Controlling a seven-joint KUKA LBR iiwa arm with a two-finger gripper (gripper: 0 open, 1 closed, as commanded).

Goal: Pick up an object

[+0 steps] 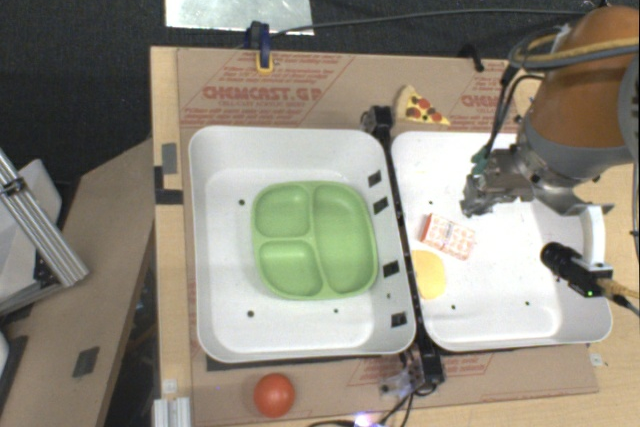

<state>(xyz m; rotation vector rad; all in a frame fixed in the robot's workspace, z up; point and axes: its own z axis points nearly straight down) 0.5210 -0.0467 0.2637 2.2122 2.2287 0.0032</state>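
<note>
On the desk [300,85], in front of the left bin [203,245], a red-orange ball [273,394] lies outside both containers. The left bin is a shallow white tray and holds one thing: a light green plate [312,240] divided into three compartments. The plate lies flat near the middle of the bin floor, clear of all four walls.

Past the far rims, near where the two bins meet, a toy pizza slice [421,105] lies on the desk and in neither bin.

The right bin [520,315] holds two small things, both in its left part close to the wall it shares with the left bin. One is a red-and-white packet [446,235], lying flat and turned at a slant. The other is a yellow round piece [429,274], just beside the packet on its near side. Either could be the object to pick up, and both rest on the bin floor, ungrasped.

The hand [474,203] hangs over the right bin, just beyond the packet and to its right, with nothing seen in its grip. How far open it is cannot be told from this angle.
</note>
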